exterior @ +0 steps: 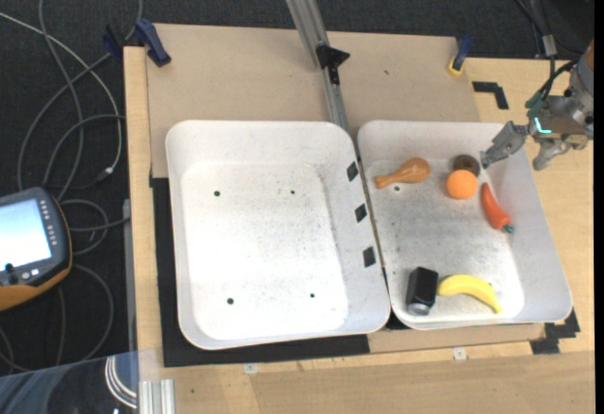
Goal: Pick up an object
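In the right bin (pixel 444 242) lie an orange ball (pixel 461 185), a brown round thing (pixel 465 163) just behind it, a tan drumstick-shaped toy (pixel 404 173), a red-orange carrot (pixel 494 207), a yellow banana (pixel 469 289) and a black block (pixel 421 289). My gripper (pixel 527 150) hangs at the bin's far right corner, open, its two fingers spread with nothing between them. The left finger (pixel 504 144) points toward the brown thing and the ball, a short way to their right.
The left bin (pixel 264 233) stands beside the right one. A metal pole (pixel 304 11) slants up from the bins' far joint. Blue clamps (pixel 151 40) and a yellow clamp (pixel 460 57) hold the board. A handheld pendant (pixel 28 247) lies far left.
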Motion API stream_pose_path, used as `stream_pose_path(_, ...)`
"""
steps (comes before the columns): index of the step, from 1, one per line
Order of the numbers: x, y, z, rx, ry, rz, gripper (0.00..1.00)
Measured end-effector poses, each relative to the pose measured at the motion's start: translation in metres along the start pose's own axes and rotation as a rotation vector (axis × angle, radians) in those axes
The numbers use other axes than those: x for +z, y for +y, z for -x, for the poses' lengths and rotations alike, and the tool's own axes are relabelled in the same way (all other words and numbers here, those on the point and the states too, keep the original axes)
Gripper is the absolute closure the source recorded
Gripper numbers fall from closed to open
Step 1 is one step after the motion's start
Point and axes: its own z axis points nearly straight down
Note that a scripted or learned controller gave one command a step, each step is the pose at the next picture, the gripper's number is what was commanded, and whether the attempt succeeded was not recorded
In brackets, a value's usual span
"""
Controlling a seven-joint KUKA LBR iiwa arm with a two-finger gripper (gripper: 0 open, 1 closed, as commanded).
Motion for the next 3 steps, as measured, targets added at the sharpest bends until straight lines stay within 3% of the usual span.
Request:
stream_pose_path(1, -0.002, 0.0, 0.0, -0.001, -0.001, 0.004, 0.0)
stream_pose_path(3, 0.097, 0.008, 0.005, -0.001, 0.0, -0.001, 0.0)
